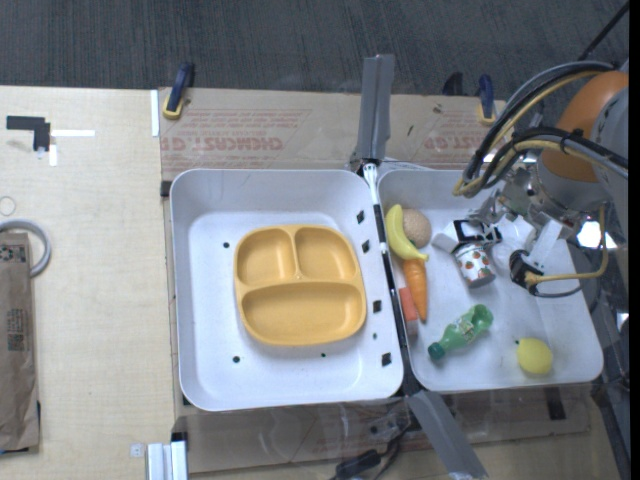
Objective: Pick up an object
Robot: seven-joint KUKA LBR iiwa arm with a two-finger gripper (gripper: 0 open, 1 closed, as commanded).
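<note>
Grey two-finger gripper (pixel 470 236) low in right white bin (pixel 570 353), grip state unclear; small white printed can (pixel 475 264) directly beneath fingertips, touching or nearly.

Two white bins sit side by side, the left bin (pixel 200 298) and the right bin (pixel 560 368). In the left one there is one yellow divided plate (pixel 299 285). In the right one I count one banana (pixel 398 234), one carrot (pixel 416 290), one green bottle (pixel 461 330), one lemon (pixel 535 356) and one small can (pixel 474 264). Two blue clamps, one (pixel 180 88) and another (pixel 485 96), grip the cardboard behind.
</note>
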